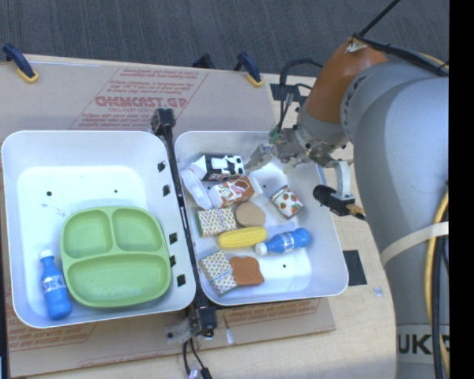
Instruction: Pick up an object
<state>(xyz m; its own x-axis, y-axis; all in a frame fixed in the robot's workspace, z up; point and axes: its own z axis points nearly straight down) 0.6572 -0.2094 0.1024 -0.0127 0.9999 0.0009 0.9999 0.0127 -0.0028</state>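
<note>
Operator, you have two white bins side by side on the counter: the left bin [16, 212] and the right bin [328, 271], touching along a black hinged divider. Count for the left bin: one green divided plate [114, 257] with three compartments, and one blue bottle [54, 285] lying just beside the plate's left edge. Count for the right bin: one second blue bottle [286, 242] with a white cap, one yellow corn cob [241, 238] touching that cap end, two checkered packets [216, 221], one brown toast-like piece [246, 271], one round tan piece [250, 214], one small printed can [286, 202], one black-and-white cow-patterned item [223, 165], and one white item [196, 188] near the divider. The gripper [270, 153] sits at the right bin's upper rim, above the cluster; you cannot tell from this view whether the jaws are spread or pressed together, and nothing is seen between them. The bins rest on a cardboard sheet [142, 101] with red print, clamped at the far edge by blue-and-yellow clamps [20, 61]. The counter [371, 322] is pale wood; beyond it lies dark grey carpet [182, 14].
</note>
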